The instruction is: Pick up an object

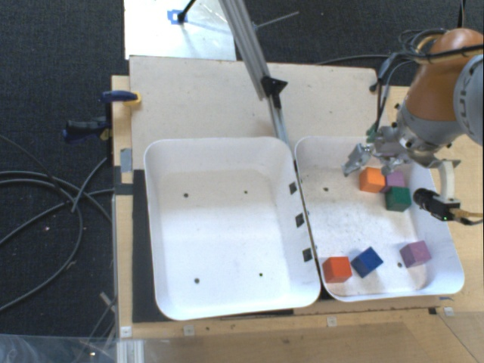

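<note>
The right bin (pixel 333 210) holds several small cubes. An orange cube (pixel 371 180), a pink cube (pixel 395 178) and a green cube (pixel 398 198) cluster at its far right side. A red-orange cube (pixel 336 268), a blue cube (pixel 367 262) and a purple cube (pixel 414 253) lie along its near edge. My gripper (pixel 373 162) hangs open just above and behind the orange cube, one finger (pixel 354 162) splayed to the left. Nothing sits between the fingers.
The left bin (pixel 219 225) adjoins the right one along a shared rim with black clips. A slanted metal rod (pixel 253 51) crosses the bench behind the bins. Blue clamps (pixel 113 97) grip the bench's left edge.
</note>
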Available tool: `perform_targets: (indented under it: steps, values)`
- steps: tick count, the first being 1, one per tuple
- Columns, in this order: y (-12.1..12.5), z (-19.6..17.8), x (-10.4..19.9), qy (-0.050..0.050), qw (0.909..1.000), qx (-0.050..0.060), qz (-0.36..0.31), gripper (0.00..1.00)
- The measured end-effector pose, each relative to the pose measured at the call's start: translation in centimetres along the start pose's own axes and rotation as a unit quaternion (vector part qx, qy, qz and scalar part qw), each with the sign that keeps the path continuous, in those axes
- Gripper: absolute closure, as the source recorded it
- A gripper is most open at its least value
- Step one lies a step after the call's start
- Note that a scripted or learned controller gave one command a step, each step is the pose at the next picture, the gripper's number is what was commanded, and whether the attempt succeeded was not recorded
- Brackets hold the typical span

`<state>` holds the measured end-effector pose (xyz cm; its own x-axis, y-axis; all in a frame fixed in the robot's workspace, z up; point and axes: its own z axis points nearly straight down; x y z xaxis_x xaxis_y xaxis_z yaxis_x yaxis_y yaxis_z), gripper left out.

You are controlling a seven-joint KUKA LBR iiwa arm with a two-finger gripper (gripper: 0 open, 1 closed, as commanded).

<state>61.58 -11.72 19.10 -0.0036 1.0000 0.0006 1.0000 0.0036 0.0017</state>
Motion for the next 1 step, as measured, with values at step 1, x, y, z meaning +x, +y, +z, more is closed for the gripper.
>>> perform_targets:
  steps: [1]
  values:
    - [-2.30, -11.43, -5.77, -0.003, 1.0000, -0.005, 0.003, 0.00]
